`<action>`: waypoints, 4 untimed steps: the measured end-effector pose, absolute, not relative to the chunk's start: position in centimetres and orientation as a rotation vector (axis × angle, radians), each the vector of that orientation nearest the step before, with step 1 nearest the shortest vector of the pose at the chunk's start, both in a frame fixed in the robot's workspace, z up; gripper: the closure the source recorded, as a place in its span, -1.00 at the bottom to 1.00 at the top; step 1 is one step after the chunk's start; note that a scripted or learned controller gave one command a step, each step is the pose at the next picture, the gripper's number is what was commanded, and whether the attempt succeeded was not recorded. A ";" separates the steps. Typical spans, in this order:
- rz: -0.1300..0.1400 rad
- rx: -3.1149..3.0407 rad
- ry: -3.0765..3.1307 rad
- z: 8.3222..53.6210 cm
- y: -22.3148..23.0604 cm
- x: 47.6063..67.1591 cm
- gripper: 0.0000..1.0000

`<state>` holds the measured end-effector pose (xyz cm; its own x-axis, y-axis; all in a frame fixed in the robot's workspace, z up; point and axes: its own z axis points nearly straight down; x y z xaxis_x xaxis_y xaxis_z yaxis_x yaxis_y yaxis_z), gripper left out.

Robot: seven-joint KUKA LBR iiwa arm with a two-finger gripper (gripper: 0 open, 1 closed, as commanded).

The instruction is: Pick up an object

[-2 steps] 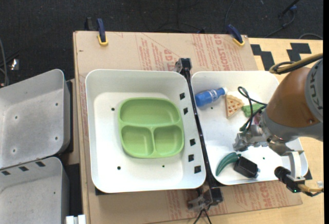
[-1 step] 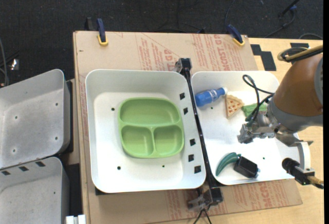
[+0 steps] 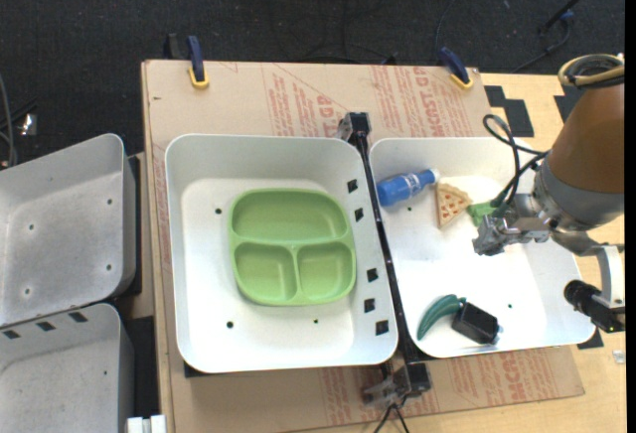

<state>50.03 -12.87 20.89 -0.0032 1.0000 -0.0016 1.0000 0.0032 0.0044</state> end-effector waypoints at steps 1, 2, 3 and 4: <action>0.002 2.216 2.222 25.3 -12.9 50.1 1.00; 0.001 2.215 2.227 25.8 -8.2 51.4 1.00; 0.002 2.216 2.226 26.4 -3.5 53.0 1.00; 0.002 2.214 2.227 26.7 1.5 55.0 1.00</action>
